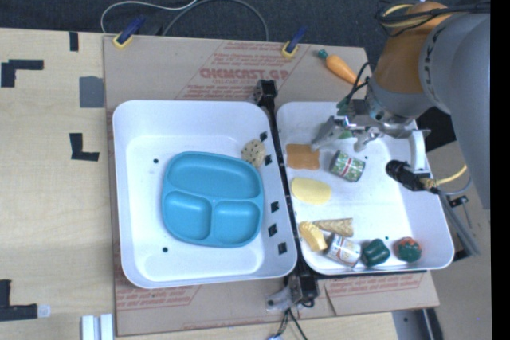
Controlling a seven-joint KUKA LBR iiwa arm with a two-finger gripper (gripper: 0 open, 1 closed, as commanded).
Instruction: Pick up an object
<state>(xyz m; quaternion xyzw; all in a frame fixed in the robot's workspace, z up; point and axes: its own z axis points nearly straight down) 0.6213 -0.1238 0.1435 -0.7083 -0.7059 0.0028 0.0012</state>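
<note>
The gripper (pixel 347 134) hangs over the right bin (pixel 422 211) with its two fingers spread apart and nothing between them, just above a small green can (pixel 347 166) lying on the bin floor. Near the can sit a tan block (pixel 302 157) and a yellow lemon (pixel 310 190). The left bin (pixel 135 123) holds a blue divided plate (pixel 212 198).

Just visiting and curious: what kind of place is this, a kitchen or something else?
Probably a robot test bench, not a kitchen: a grey arm reaches over two white bins, toy food lies in one, and a cardboard sheet is clamped underneath.
</note>
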